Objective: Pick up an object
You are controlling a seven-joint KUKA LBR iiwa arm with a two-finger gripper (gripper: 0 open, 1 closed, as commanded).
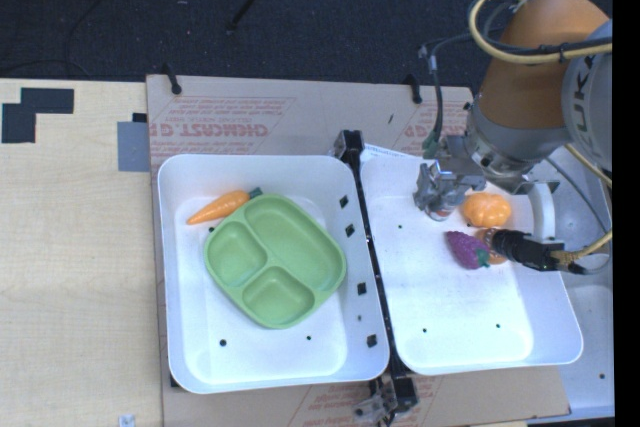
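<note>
From above, I see my pincer low in the right bin, just left of an orange toy; I cannot tell its state. A purple toy lies nearby. The left bin holds a green tray and a carrot.

The right white bin lies under the claw; the left white bin sits to the view's left of it, with a black divider between them. Red-printed cardboard shows beyond the bins, up-left of the claw. Far to the view's left of the claw, the pale benchtop bears a black patch and a grey patch
</note>
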